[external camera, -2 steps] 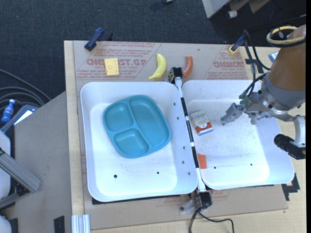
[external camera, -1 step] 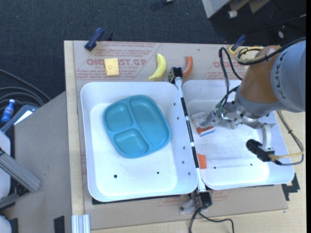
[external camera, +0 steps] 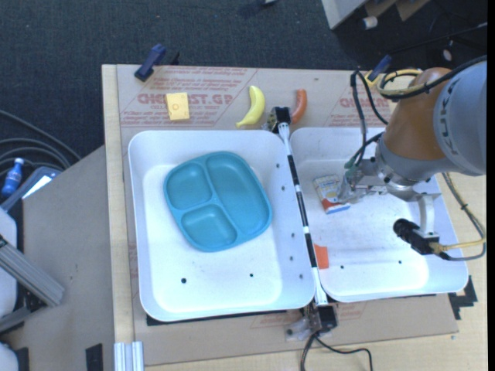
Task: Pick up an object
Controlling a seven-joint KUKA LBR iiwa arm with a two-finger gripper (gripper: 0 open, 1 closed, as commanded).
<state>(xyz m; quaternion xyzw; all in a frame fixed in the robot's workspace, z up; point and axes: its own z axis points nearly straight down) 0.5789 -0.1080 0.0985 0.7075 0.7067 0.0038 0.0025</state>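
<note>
The grey arm [external camera: 433, 130] hovers above a small packet [external camera: 331, 193]; gripper [external camera: 352, 185] state cannot be told; descent probably comes next.

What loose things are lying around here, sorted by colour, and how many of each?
Blue: 1, divided plate
Yellow: 2, banana, small block
Orange: 2, carrot-like piece, small piece
White with red: 1, packet by the claw
Total: 6
</note>
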